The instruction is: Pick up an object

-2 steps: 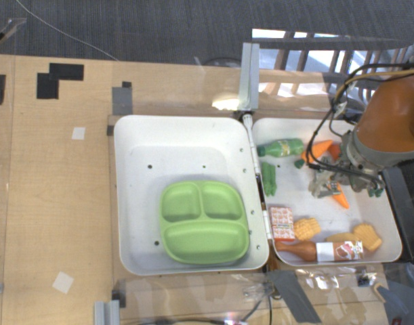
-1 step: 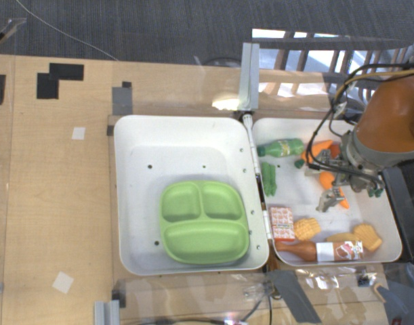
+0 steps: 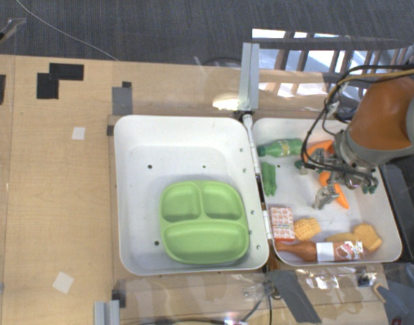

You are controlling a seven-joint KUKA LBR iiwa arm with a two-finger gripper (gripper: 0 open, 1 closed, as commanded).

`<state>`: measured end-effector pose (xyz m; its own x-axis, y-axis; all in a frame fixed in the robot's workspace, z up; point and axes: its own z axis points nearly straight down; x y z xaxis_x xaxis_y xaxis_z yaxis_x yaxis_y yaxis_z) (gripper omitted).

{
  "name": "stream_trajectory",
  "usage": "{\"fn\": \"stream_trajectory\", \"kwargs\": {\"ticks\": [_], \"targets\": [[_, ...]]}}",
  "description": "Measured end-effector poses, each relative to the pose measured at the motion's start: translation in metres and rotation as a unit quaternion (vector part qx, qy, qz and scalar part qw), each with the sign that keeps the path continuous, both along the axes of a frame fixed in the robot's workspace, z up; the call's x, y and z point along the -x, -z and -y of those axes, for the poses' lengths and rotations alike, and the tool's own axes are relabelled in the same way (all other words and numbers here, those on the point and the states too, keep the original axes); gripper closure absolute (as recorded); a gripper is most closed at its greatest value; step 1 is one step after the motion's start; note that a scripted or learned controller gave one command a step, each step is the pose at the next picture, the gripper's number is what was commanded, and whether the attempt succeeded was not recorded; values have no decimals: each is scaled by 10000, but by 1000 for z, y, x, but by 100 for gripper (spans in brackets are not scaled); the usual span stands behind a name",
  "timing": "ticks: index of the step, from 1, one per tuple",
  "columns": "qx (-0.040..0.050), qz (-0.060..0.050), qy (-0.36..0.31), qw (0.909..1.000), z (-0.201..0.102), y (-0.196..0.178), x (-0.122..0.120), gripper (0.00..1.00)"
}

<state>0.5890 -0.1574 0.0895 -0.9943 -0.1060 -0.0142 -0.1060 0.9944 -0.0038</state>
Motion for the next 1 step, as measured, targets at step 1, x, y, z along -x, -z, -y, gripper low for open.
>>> {"fn": "stream_trajectory", "kwargs": {"ticks": [1], "targets": [[15,95,-35,9999,-1,-16,-6,100]]}}
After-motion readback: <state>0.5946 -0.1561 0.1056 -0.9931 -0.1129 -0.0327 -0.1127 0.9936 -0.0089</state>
